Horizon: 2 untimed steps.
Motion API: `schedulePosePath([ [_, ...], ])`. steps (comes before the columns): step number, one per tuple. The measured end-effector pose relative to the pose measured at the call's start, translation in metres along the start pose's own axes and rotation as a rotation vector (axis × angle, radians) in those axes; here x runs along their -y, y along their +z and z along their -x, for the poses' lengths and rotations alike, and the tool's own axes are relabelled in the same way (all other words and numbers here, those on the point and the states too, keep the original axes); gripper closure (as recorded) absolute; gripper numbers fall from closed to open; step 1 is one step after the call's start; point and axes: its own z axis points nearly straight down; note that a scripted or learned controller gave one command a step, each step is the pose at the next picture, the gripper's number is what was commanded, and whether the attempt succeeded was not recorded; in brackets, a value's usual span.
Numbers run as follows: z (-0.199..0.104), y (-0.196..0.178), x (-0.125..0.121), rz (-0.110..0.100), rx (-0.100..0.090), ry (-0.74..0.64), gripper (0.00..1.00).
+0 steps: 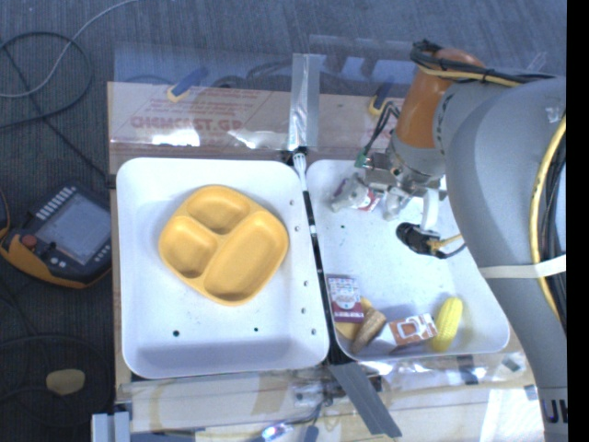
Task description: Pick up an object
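My gripper (pixel 372 194) hangs over the far end of the right bin (pixel 405 274), low near the bin's back wall. A small red and white thing (pixel 368 203) lies right under it; whether it is gripped is unclear. At the near end of that bin lie a white and purple packet (pixel 343 294), a brown cookie-like piece (pixel 371 326), a small orange box (pixel 411 330) and a yellow corn-like toy (pixel 448 322). The left bin (pixel 147 339) holds a yellow divided plate (pixel 224 244).
The grey arm (pixel 502 155) with its orange band (pixel 425 109) covers the right side of the right bin. A black plug on a yellow cable (pixel 416 238) hangs beside the wrist. A teach pendant (pixel 60 238) and cables lie on the floor to the left.
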Motion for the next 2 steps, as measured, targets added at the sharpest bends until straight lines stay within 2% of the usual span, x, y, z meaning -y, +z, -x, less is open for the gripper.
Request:
schedulePosePath([
  [1, -0.002, -0.011, -0.001, 0.002, 0.003, -0.004, 1.00],
  [2, -0.003, -0.166, 0.053, 0.028, 0.000, -0.079, 1.00],
])
